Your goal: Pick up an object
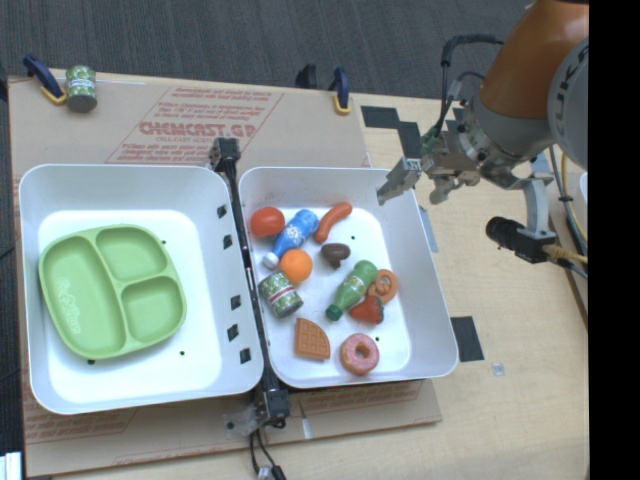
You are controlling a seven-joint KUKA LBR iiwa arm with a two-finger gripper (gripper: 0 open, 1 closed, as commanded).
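Gripper (415,180) above the right bin's (432,308) far right rim, its state not discernible, holding nothing — toys clustered mid-bin; the orange ball (295,265), probably light, rigid and smooth, may roll, so a grasp across its widest part looks best.

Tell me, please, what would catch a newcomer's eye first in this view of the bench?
Most likely the heap of bright toy food in the right bin: a tomato, an orange, a green bottle and a pink donut among them. Next, the green divided plate lying alone in the left bin. The gripper hangs over the right bin's far right corner, holding nothing.
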